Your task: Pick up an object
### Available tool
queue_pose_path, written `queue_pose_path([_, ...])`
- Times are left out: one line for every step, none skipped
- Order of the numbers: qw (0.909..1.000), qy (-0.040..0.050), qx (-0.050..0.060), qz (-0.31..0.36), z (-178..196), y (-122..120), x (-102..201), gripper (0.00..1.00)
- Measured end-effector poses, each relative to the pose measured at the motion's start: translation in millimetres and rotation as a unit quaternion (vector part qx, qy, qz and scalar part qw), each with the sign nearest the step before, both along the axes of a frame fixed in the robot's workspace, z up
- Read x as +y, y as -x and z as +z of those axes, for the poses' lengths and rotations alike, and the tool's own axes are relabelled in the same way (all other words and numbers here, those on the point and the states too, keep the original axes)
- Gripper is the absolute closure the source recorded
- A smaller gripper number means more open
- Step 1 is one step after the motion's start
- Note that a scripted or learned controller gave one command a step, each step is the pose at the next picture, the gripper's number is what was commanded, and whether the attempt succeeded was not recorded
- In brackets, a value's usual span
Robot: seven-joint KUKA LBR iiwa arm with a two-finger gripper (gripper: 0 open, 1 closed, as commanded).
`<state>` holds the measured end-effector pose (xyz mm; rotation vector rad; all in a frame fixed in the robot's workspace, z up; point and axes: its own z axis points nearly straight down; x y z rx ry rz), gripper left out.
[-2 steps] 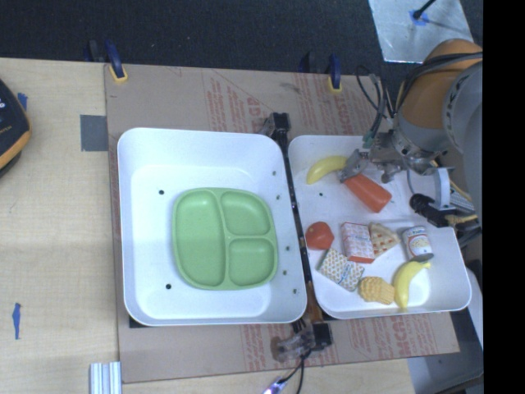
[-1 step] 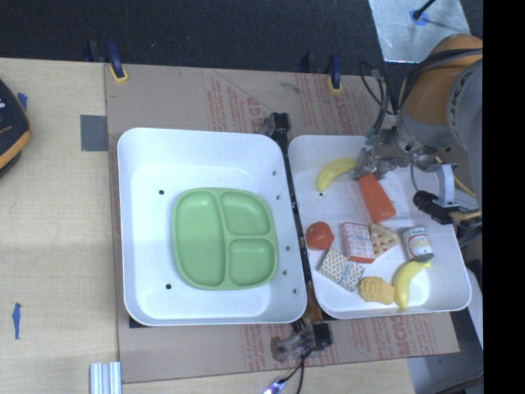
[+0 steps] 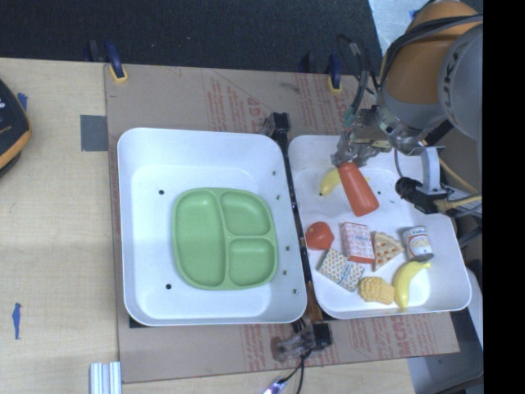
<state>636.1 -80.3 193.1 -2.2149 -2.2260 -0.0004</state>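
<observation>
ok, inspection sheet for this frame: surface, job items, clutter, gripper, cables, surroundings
Surface: wooden bench with brown cardboard under two white bins.
Job's things: right bin holds an orange bottle, small banana, tomato, cracker box, pizza slice, can, wafer, corn, large banana.
Clutter: green divided plate in left bin.
Gripper: gripper at the bottle's top; grasp unclear.
Cables: black cables over the arm; one at the front edge.
Surroundings: blue clamps, grey tape.
</observation>
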Motion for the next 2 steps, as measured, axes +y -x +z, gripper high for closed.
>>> queue_pose_path([1.0, 0.0003, 0.002, 0.0, 26, 33, 37, 1.0])
queue_pose_path([1.0, 0.001, 0.002, 0.0, 33, 82, 56, 1.0])
